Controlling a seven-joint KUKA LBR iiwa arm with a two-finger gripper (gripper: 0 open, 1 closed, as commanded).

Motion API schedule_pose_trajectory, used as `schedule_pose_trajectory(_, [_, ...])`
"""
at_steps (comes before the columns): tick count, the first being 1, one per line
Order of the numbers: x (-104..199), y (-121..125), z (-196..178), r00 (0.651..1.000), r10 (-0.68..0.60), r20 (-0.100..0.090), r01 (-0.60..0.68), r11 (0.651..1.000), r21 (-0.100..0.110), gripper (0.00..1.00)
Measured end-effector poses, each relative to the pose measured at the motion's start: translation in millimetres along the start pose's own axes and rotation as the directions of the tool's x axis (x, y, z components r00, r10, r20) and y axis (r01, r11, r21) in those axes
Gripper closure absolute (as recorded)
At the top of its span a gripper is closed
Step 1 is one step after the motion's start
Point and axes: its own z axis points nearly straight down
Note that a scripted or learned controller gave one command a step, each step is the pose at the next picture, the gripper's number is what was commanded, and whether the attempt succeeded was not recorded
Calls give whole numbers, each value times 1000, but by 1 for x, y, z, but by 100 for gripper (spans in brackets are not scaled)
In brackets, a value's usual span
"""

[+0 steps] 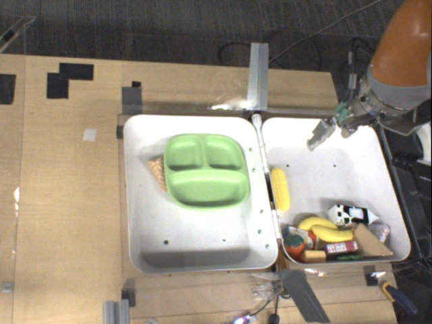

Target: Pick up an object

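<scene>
My gripper [318, 138] hangs over the far part of the right bin [337, 174], above bare white floor, with nothing seen in it. The nearest object is a yellow corn cob [279, 189], which lies against the bin's left wall, nearer the camera. In the bin's near corner a pile holds two bananas [326, 229], a black-and-white toy [348, 214], a brown cardboard wedge [372, 242], a dark bar [339, 250] and a red-orange item [294, 244]. All of them lie well clear of the gripper.
The left bin [196, 248] holds a green divided plate [206, 171] with a tan object [157, 173] poking out from under its left edge. A metal post [259, 73] stands behind the divider between the bins. The orange-banded arm [405, 46] comes in from the upper right.
</scene>
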Motion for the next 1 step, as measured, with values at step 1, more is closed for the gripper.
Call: schedule_pose_trajectory(1, [-27,-59,105,993,-118,-2,118,993,3,0])
